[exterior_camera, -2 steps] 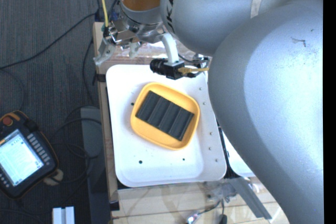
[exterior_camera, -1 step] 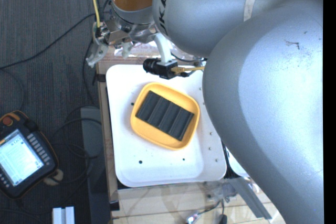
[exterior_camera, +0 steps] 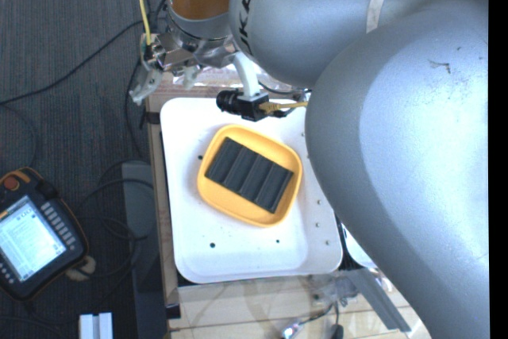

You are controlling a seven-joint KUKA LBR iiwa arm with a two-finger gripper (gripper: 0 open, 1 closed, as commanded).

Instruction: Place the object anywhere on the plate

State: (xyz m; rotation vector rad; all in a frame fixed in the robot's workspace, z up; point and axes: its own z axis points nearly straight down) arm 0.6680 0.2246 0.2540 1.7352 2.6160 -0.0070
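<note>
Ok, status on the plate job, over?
Gripper up past the bin's far left corner, finger state unreadable. Dark ridged block lying on the yellow plate, inside the white bin. Arm covers the right side.

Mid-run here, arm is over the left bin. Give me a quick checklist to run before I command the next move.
1. Plate in the bin: ok. The yellow plate lies inside the white bin.
2. Object on the plate: ok. The dark ribbed object lies across the plate's middle.
3. Object fully within the rim: ok, yellow shows on every side of it.
4. Gripper state: cannot tell. The gripper sits at the bin's far left corner, too cluttered to read.
5. Gripper clear of the plate: ok, it is apart from it.
6. Right bin: cannot tell, the arm covers it.
</note>
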